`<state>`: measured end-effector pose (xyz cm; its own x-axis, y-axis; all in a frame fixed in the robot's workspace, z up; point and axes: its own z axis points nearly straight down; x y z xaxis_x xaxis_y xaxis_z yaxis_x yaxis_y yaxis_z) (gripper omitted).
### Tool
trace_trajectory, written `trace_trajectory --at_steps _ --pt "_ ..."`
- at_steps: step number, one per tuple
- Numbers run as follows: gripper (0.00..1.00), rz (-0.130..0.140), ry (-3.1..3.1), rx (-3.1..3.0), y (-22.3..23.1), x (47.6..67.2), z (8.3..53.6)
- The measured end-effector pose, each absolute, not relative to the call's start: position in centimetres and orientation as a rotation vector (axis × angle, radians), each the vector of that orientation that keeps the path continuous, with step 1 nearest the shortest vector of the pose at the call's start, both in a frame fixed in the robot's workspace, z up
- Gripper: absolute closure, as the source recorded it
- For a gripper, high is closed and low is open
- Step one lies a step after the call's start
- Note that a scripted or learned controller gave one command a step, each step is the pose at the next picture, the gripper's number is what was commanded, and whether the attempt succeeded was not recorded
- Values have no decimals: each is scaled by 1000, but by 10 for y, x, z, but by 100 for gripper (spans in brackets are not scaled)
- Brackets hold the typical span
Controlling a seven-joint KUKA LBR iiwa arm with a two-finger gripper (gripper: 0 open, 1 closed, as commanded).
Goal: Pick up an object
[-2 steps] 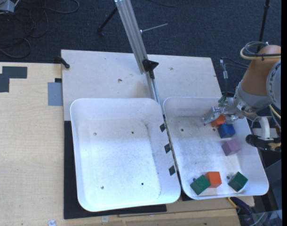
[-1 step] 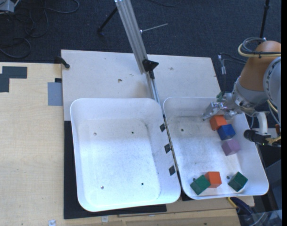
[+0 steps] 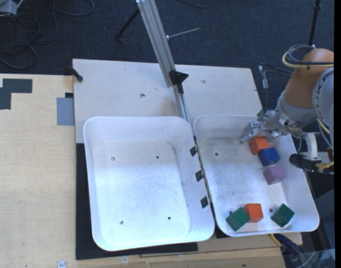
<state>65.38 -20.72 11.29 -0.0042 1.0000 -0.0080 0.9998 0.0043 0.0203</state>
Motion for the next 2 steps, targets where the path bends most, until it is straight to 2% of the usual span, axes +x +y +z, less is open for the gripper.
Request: trace_trajectory --at_steps 1,2 --pt "0 15 2212 2201 -207 653 113" --pt "0 3 2223 2216 -186 648 132"
